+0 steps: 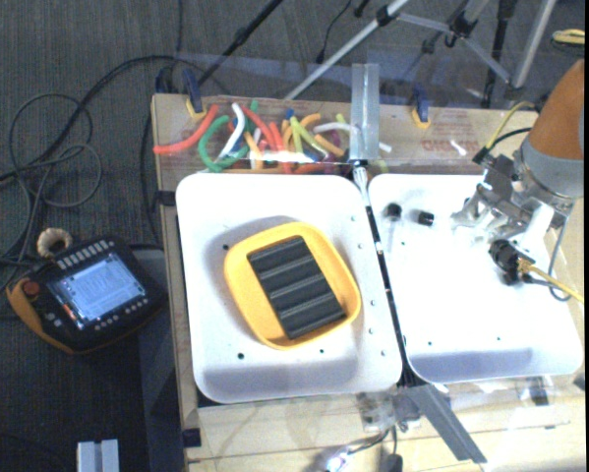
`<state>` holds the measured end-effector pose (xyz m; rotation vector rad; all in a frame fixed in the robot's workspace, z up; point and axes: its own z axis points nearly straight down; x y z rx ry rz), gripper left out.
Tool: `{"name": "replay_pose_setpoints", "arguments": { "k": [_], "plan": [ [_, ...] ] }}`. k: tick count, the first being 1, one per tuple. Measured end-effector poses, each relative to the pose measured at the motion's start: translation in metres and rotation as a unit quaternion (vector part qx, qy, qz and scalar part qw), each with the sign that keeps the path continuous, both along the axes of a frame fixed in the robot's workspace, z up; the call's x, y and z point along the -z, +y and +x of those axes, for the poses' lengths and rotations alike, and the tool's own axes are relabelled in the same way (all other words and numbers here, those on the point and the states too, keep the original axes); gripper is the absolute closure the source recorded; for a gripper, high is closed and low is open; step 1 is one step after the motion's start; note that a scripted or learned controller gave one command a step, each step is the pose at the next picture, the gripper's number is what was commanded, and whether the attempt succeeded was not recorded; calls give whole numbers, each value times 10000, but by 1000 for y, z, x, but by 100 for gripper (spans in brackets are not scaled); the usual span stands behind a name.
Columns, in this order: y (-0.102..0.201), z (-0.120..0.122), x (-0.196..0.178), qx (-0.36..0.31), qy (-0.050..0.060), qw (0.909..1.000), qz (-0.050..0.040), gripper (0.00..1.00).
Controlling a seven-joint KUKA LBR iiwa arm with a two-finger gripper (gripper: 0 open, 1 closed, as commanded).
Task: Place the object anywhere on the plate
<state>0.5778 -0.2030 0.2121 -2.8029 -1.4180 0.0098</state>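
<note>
A yellow plate [243, 275] lies in the left bin [201, 214], tilted a little to the view. On it rests a black ribbed rectangular object [296, 287], covering most of the plate's middle. My gripper [474, 211] hangs over the upper right part of the right bin [471, 347], well away from the plate and the black object, with nothing seen in it.
Two small black pieces [392, 209] [425, 218] lie near the right bin's upper left, just left of the gripper. Coloured cables [260, 138] are bundled on the bench behind the left bin. A metal post [365, 116] stands between the bins at the back.
</note>
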Motion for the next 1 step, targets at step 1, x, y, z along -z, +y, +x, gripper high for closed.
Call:
{"name": "replay_pose_setpoints", "arguments": {
  "k": [1],
  "plan": [
    [0, 0, 0, -1, -2, 10000, -1, 0]
  ]
}}
